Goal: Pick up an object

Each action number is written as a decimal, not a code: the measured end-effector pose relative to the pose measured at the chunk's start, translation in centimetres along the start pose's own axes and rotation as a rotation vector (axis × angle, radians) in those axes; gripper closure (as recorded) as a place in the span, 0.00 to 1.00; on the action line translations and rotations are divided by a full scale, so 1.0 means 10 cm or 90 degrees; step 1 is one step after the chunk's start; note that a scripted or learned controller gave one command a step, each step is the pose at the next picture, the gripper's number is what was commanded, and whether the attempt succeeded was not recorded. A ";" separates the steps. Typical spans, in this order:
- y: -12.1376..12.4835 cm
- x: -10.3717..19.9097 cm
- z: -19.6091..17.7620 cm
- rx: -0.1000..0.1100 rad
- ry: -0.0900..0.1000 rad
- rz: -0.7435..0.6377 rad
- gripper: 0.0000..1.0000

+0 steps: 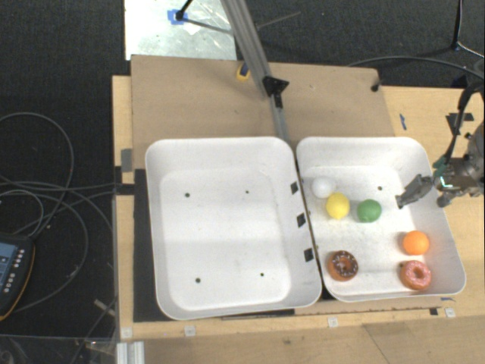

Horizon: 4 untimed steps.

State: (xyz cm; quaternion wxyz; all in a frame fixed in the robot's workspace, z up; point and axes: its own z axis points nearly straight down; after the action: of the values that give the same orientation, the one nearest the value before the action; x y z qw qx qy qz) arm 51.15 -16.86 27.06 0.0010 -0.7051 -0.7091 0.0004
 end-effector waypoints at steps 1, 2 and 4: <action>0.01 0.00 -0.02 -0.002 -0.001 0.002 0.00; -0.09 -0.03 0.49 0.000 0.000 0.004 0.00; -0.15 -0.12 1.53 0.001 0.001 0.005 0.00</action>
State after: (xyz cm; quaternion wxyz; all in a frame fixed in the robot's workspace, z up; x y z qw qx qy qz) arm 49.62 -18.01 11.79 0.0019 -0.7076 -0.7066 0.0007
